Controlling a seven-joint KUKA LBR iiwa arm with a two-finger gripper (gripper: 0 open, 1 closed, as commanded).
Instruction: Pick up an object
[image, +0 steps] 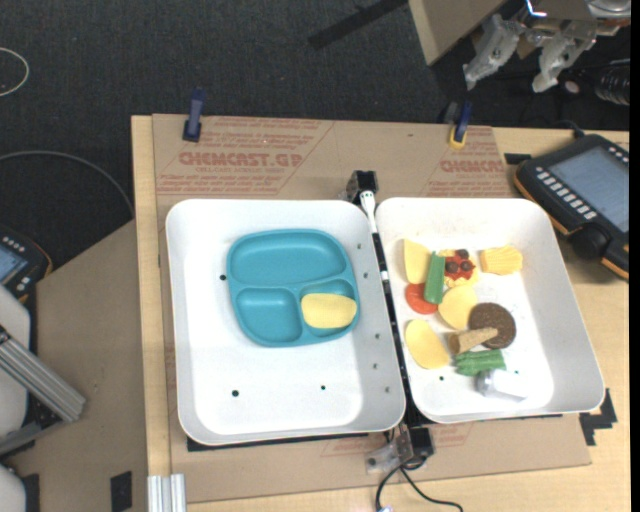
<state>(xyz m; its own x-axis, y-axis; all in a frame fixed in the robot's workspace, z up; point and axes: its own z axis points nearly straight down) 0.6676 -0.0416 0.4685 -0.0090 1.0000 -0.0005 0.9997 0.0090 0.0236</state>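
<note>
Nearest the camera, the right white bin holds a crowded heap: a green stick-shaped piece, a brown round disc, yellow slices, a red piece and an orange-yellow chunk, all touching or overlapping. My left white bin carries a teal divided plastic tray with a yellow oval piece in its near-right compartment. My pincer hangs far right, beyond the bins, fingers apart, gripping nothing.

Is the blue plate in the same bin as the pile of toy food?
No, the blue plate sits in the left bin, while the pile of toy food lies in the right bin.
</note>
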